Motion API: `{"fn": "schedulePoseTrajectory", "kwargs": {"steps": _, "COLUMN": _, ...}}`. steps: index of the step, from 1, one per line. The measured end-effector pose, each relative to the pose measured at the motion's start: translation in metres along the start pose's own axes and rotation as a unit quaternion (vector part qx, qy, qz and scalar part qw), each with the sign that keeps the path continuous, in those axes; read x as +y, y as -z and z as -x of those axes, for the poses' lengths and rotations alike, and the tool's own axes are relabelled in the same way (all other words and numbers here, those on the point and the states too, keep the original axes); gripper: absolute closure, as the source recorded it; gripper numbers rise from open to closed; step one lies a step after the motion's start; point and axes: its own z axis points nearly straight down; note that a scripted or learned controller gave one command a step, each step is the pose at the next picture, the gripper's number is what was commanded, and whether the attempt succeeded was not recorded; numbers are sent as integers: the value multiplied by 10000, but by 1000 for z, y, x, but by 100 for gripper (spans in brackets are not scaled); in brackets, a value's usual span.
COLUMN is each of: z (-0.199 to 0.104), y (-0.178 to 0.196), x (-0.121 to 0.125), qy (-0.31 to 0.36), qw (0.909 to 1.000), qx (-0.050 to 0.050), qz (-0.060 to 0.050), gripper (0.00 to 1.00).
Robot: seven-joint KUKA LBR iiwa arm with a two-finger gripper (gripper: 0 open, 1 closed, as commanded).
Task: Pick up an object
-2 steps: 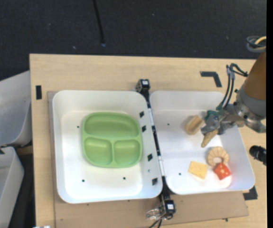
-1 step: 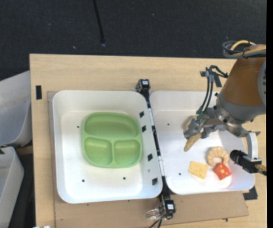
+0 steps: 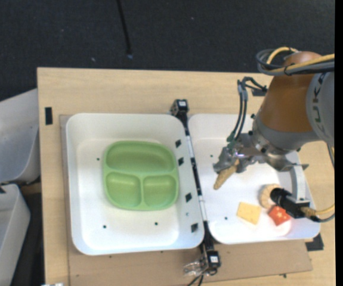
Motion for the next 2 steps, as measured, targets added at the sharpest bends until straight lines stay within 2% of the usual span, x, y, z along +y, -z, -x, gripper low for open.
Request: {"fn": "schedulePoseTrajectory", "kwargs": {"steps": 2, "z": -100, "y": 8, "x": -3, "qy": -1, "qw": 10000, "qx": -1, "qz": -1, "gripper": 100}}
